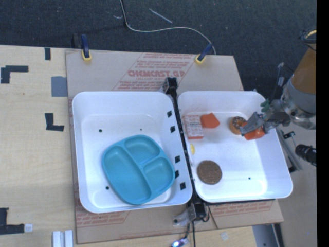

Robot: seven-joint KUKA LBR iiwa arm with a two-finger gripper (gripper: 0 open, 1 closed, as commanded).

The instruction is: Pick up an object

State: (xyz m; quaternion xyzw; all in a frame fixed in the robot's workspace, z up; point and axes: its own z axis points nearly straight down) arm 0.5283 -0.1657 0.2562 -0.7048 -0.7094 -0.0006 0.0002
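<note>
The right bin (267,187) holds an orange block (209,120), a small white and red packet (193,127), a brown round patty (209,172), a tiny yellow piece (192,149) and a round tan object (237,124). My gripper (253,126) hangs over the bin's right side, just right of the tan object. A red-orange item (255,133) sits at its fingertips, seemingly between the fingers. The grey arm with its orange band (307,73) comes in from the right.
The left bin (82,112) contains a blue divided tray (137,168). A black divider (177,133) runs between the bins. Both bins rest on a cardboard sheet (154,71) held by clamps at the back.
</note>
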